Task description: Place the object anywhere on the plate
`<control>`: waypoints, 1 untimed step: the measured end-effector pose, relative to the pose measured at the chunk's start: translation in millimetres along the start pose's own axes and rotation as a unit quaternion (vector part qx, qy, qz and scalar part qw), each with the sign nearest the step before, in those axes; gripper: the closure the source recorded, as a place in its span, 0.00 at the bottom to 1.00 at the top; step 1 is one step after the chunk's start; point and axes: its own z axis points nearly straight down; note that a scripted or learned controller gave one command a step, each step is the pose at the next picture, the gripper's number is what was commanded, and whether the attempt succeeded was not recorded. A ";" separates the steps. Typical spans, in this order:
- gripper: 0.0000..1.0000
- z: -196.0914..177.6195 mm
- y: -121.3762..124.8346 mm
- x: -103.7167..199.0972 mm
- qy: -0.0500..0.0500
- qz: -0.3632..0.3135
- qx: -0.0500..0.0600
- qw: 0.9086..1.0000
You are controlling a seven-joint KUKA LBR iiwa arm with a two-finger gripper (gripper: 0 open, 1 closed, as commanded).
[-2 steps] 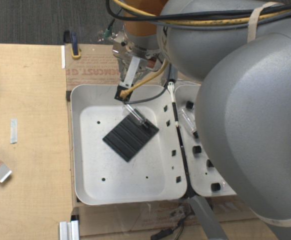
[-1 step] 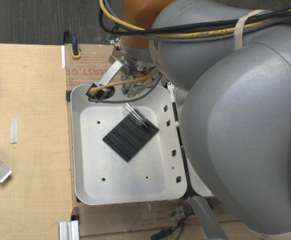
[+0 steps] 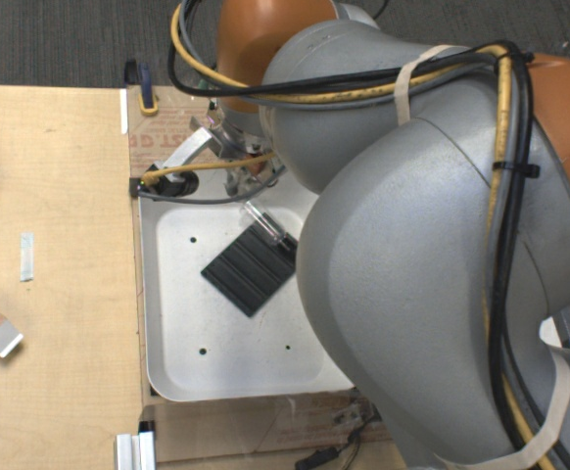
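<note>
Though arm-hidden, half the bin [image 3: 167,360]

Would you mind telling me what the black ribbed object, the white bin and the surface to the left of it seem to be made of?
The black ribbed object looks like matte rubber or plastic: dull, with parallel grooves. The white bin appears to be smooth moulded plastic, given its rounded corners and soft sheen. The tan surface looks like unfinished wood or plywood, showing faint grain.

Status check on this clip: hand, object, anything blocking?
Hand at bin's top edge, finger state unclear. Black ribbed pad lying flat in white bin, ungrasped. Arm body overhangs bin's right side.
</note>
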 end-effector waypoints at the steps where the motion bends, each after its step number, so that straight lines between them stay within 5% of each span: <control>1: 1.00 -55.3 2.3 3.6 0.001 0.148 0.000 0.989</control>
